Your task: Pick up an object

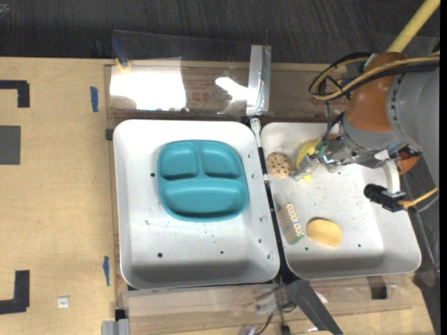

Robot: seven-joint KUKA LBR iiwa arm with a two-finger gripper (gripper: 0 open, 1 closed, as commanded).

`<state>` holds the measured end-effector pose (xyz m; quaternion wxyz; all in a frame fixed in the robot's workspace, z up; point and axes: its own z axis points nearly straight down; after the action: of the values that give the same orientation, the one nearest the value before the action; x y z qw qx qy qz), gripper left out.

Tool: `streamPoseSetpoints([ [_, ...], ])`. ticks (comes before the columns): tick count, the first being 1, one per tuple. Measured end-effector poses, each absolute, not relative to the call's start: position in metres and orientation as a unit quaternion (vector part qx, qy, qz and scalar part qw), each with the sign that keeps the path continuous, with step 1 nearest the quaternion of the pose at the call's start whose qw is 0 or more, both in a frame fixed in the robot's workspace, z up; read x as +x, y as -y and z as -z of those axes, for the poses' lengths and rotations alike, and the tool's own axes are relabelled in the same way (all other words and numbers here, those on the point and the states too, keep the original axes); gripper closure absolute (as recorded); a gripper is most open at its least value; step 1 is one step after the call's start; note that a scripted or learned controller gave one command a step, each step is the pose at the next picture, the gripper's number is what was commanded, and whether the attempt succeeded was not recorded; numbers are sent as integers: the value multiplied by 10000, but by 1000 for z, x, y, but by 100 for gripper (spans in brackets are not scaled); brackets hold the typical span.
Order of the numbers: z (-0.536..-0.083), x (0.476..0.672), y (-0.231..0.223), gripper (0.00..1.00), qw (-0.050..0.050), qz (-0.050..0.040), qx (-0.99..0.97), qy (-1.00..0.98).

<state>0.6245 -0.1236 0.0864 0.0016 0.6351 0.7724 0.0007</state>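
My gripper (307,171) hangs low over the far left part of the right bin (363,257), close beside a banana (307,150) and a cookie (279,165); I cannot tell its state. A lemon (324,232) and a speckled bar (291,222) lie nearer the front. A teal tray (202,180) sits in the left bin (133,208).

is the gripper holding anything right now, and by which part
It cannot be told. The gripper sits low in the right bin, right against a yellow object beside the cookie, but no hold between its fingers is visible.
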Motion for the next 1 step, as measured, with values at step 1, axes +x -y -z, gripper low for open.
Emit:
streamPoseSetpoints([
  [1, -86, 653, 124, 0, -282, 191, 6571, -7531],
])
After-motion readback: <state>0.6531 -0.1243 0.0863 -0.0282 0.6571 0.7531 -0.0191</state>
